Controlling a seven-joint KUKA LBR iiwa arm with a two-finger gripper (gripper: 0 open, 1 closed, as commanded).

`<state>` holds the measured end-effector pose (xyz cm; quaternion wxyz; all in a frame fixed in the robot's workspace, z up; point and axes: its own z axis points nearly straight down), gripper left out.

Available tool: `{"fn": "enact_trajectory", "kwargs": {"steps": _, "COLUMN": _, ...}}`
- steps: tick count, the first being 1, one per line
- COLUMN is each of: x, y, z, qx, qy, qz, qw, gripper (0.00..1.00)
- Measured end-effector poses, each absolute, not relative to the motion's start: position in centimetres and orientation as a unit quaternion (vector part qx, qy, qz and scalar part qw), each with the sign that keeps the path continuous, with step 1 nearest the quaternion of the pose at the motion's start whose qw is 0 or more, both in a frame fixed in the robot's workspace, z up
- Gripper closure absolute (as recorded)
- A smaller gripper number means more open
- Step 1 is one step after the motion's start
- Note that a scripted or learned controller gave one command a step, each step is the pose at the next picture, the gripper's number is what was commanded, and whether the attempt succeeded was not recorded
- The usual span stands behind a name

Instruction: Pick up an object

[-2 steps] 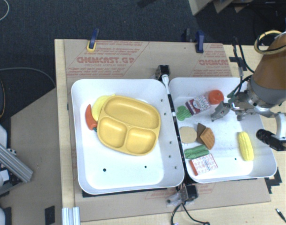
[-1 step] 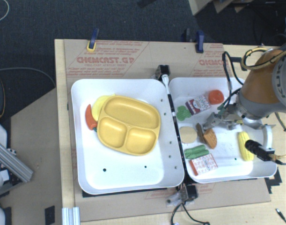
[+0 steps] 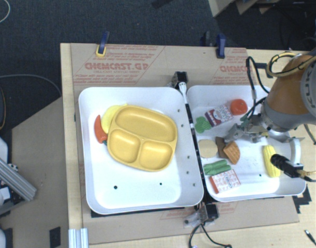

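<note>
My gripper point(image 3: 234, 136) hangs low in the right bin point(image 3: 251, 190), reaching in from the grey and orange arm point(image 3: 289, 99) on the right. Its tip is just above a brown waffle-like piece point(image 3: 231, 153) and beside a beige round piece point(image 3: 206, 148). Around it lie a green pod point(image 3: 216, 166), a red and white box point(image 3: 224, 180), a yellow corn cob point(image 3: 270, 160), a dark red packet point(image 3: 217, 116), an orange-red ball point(image 3: 239, 106) and a small green piece point(image 3: 202, 124). I see nothing lifted off the bin floor.
The left bin point(image 3: 95, 185) holds a yellow divided tray point(image 3: 142, 137) lying over a red piece point(image 3: 100, 130) and a yellow piece point(image 3: 111, 113). A black part point(image 3: 285, 166) sticks out by the corn. Cables point(image 3: 261, 79) run along the arm.
</note>
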<state>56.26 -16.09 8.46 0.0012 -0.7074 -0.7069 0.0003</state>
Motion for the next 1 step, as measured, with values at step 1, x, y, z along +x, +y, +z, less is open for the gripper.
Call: {"fn": "enact_trajectory", "kwargs": {"steps": 1, "x": 56.33, "y": -16.13, "z": 9.55, "qx": -0.708, "qy": -0.706, "qz": -0.0003, "qw": 0.0, "gripper": 1.0}}
